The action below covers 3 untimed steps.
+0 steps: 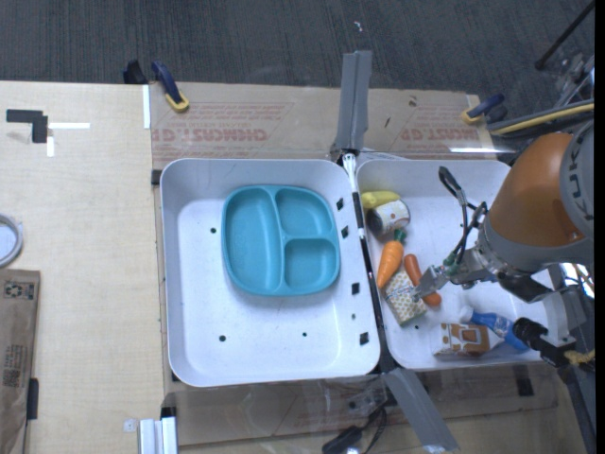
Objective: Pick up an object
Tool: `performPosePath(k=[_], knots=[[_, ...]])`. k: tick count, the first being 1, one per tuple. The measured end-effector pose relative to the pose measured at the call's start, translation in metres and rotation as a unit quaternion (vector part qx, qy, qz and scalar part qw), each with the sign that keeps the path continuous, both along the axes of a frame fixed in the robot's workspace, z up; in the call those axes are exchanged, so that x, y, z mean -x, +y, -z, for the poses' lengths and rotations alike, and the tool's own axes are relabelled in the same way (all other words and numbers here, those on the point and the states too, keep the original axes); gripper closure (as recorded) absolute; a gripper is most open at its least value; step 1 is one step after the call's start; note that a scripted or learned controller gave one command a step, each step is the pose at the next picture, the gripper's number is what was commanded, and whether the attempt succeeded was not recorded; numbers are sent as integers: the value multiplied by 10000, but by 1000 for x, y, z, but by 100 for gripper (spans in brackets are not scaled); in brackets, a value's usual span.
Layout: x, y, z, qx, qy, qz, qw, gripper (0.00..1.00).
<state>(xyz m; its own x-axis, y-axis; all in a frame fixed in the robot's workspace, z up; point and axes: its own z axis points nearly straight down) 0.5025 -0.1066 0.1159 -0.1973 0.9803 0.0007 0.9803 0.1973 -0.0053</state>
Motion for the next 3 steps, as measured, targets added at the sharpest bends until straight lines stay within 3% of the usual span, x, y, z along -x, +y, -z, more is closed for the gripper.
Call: performPosePath(k=[1, 2, 3], knots=[[-26, 4, 21, -1, -36, 1491, 9888, 0], [-28, 4, 10, -8, -64, 1477, 9890, 100], [-42, 71, -75, 21, -11, 2821, 9594, 100]])
